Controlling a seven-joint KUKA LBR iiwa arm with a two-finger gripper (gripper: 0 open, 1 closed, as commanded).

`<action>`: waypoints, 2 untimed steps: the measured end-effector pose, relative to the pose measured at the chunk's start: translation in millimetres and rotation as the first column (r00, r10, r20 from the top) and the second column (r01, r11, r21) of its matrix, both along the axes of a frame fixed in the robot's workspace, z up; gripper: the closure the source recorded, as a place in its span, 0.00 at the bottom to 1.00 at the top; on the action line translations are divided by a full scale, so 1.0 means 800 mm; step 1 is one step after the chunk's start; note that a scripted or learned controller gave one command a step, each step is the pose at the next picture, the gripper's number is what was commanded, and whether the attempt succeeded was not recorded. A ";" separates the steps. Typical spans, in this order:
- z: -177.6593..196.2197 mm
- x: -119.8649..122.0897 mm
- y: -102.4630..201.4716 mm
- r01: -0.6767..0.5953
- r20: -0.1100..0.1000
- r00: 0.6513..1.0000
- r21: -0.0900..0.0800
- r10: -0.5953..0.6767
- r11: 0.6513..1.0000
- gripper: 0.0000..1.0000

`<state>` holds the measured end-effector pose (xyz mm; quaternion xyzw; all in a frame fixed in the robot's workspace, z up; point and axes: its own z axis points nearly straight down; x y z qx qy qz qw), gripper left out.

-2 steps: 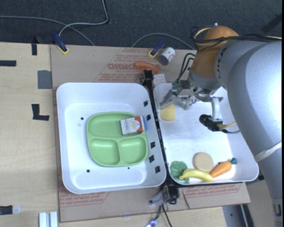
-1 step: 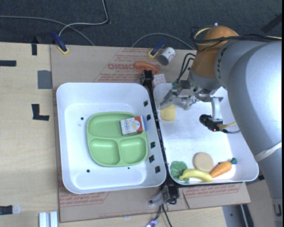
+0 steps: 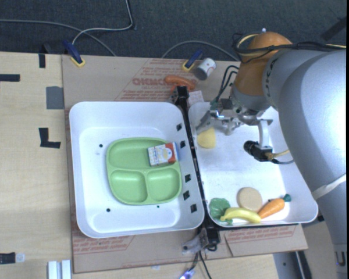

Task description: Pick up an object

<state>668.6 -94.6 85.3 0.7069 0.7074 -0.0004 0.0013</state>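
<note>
camera view caught the hand low over the right bin, just beside a yellow lump, grip impossible to tell; approach step, needing closure next.

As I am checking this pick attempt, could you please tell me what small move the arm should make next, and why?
Probably a short descent straight onto the pale yellow piece. The gripper hangs close over it near the right bin's upper left corner, beside the divider, and nothing visibly sits between its fingers.

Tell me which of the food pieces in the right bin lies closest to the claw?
The pale yellow lemon-like piece, alone by the divider just below the claw. The broccoli, banana, cookie and carrot cluster at the near edge.
</note>
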 end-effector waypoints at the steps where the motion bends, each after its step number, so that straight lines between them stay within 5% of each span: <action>1: 0.013 0.000 0.000 -0.001 0.000 1.000 0.000 0.001 1.000 1.00; 2: 0.013 0.000 0.000 -0.001 0.000 1.000 -0.001 0.001 1.000 0.00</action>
